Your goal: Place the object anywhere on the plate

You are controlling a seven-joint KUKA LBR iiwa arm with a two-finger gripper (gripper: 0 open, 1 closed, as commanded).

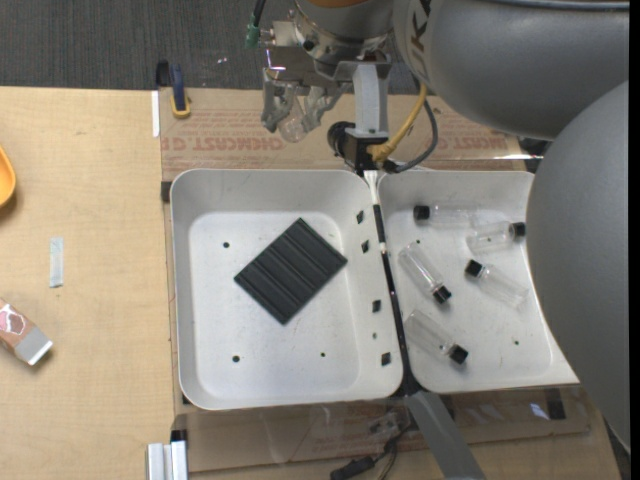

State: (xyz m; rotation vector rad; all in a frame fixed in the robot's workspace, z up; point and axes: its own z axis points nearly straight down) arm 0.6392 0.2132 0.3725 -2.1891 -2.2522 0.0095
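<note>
Vials lie scattered in the right bin, clear tubes with black caps, while the end effector hangs above the far edge of the left bin, over the cardboard strip behind both bins; something clear and glassy shows at its tip, possibly a vial gripped between the fingers, though whether it is grasping or merely clenched on nothing cannot be told from this angle; the plate, a dark ribbed square turned like a diamond, rests flat near the middle of the left bin; from the end effector the plate lies toward the near side of the desk and almost directly below, only slightly to the side, so the coming move is judged to be mainly a short travel forward and a descent; the vials in the right bin point various ways, the nearest to the divider running slantwise from far-left to near-right with its cap at the near end; if a vial is held, its axis cannot be made out.
</note>
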